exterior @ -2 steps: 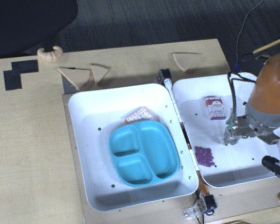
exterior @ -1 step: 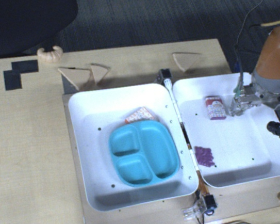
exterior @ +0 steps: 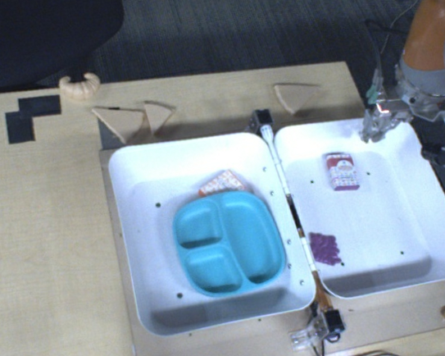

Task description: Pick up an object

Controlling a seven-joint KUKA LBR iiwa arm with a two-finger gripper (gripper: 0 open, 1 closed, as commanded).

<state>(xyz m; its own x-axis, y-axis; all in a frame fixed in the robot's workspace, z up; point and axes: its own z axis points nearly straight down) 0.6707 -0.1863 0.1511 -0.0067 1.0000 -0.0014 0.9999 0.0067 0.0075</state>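
In the right bin (exterior: 426, 209) lie a small red and white packet (exterior: 342, 171) near the back and a little purple object (exterior: 325, 248) near the front left. A turquoise divided plate (exterior: 228, 243) rests in the left bin (exterior: 143, 226), with a red-patterned white packet (exterior: 223, 183) partly tucked under its far rim. My gripper (exterior: 374, 127) hangs at the back right corner of the right bin, to the right of the red and white packet and apart from it. Nothing shows between its fingers.
The grey arm with its orange band (exterior: 431, 17) reaches in from the upper right. Cables (exterior: 338, 338) trail along the bench's front edge below the bins. Folded card wedges (exterior: 147, 114) stand behind the bins, and a small tan object (exterior: 79, 87) lies at the back left.
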